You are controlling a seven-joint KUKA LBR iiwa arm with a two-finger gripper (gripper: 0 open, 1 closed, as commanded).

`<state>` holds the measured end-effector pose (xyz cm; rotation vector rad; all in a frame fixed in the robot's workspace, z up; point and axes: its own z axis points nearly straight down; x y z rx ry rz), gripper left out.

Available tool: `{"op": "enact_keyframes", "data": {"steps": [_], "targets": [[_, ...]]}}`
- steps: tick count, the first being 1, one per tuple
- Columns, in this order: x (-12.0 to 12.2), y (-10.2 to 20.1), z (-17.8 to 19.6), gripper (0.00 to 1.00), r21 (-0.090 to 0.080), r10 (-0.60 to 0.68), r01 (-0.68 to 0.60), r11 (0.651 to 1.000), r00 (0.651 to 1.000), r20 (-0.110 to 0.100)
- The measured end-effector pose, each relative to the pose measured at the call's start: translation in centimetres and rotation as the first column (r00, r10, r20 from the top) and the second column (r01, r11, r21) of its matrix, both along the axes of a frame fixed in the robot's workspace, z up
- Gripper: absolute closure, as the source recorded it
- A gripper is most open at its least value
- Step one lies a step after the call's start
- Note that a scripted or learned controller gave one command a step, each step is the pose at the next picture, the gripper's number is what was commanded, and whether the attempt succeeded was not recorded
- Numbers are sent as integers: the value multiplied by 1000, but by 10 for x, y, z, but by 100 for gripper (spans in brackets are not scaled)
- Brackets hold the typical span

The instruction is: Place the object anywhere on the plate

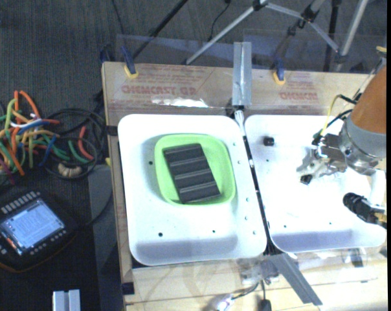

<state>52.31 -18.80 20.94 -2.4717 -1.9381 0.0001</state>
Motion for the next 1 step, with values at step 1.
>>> {"op": "enact_keyframes", "data": {"steps": [1], "targets": [[0,0,0,0,0,0,0,1000,1000,0]]}}
